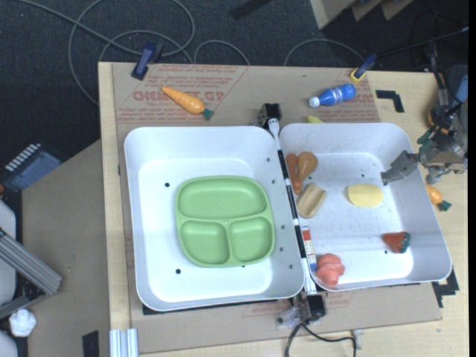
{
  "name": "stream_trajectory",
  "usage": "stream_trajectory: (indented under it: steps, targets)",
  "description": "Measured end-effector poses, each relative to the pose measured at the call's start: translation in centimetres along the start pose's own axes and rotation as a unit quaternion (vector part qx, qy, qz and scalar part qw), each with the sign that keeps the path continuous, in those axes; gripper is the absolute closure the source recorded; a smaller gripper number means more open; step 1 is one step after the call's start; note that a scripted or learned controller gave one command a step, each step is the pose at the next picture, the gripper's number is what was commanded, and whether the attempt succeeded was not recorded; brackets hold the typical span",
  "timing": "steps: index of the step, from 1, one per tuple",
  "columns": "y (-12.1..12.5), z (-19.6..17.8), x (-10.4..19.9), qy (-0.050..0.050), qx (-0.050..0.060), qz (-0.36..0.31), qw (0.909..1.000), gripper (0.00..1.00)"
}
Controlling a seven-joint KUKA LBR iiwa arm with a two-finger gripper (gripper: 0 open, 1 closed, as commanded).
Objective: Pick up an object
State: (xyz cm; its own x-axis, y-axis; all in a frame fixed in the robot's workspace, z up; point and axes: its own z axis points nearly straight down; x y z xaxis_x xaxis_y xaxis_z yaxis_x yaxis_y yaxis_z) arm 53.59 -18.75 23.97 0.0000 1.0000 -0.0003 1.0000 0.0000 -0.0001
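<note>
- Gripper (394,171) pokes in from the right edge of the frame, over the right bin's (424,233) rim; whether it is wide or narrow I cannot tell.
- Nearest candidate, I'd say, is the yellow piece (364,195) just left of it, lying clear of the others.
- Green tray (223,220) sits in the left bin (149,199).

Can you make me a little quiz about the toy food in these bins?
1. True or false: the green divided plate lies in the left bin.
2. Which toy lies nearest the gripper? A) the yellow lemon B) the pink toy C) the hot dog bun
3. Fill in: the orange carrot lies outside the bins, on the ____ board.

Key: 1 true; 2 A; 3 cardboard.
</note>
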Motion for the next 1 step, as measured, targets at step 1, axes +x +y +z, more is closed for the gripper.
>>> stream_trajectory:
  steps: [1]
  targets:
    - [-4.2,6.7,-3.63,0.0,0.001,0.001,1.0,0.0]
